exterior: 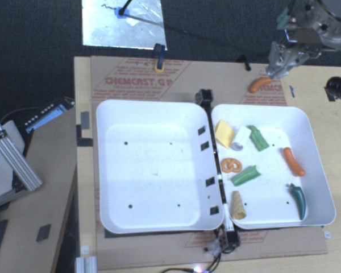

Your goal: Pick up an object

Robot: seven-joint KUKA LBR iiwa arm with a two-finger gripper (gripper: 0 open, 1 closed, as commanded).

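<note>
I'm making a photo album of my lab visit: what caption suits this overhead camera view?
End effector hangs above the bench by an orange sausage, beyond the right bin of toy food.

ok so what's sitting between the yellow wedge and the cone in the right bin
In the camera view, between the yellow wedge and the cone lies the pretzel; a green piece sits just to its right.

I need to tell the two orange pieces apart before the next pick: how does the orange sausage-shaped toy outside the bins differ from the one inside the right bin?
The outer orange sausage toy lies on the board just below the gripper; the inner orange sausage toy lies in the right white bin. The outer one lies nearly crosswise, the inner one slants toward the bin's near right. Both share colour and shape.
</note>
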